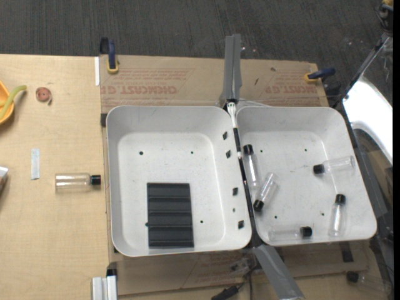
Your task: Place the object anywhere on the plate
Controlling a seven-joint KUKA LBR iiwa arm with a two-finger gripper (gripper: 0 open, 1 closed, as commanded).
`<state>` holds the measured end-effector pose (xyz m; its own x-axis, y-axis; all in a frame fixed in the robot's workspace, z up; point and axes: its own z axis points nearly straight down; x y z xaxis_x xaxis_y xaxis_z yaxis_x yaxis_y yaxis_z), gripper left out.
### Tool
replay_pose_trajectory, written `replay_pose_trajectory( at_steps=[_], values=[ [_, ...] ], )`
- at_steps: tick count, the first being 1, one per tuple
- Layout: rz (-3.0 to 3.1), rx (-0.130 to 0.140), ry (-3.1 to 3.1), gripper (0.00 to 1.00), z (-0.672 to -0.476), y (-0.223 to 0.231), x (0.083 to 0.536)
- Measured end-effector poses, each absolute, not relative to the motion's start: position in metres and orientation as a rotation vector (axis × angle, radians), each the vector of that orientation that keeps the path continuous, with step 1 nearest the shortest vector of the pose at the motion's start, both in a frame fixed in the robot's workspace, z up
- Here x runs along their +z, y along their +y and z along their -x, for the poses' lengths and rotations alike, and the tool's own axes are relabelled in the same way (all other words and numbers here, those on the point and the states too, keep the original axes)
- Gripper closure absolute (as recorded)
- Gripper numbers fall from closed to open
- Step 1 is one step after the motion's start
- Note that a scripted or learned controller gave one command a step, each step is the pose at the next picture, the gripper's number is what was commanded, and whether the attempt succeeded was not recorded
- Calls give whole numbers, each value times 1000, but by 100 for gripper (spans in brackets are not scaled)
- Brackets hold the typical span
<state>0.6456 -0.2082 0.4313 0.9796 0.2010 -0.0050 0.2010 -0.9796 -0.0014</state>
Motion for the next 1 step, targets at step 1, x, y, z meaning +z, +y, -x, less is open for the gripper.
replay_pose_trajectory(
  at_steps=[1],
  values=[
    [3124,8,-313,0,-610,-222,440]
  ],
)
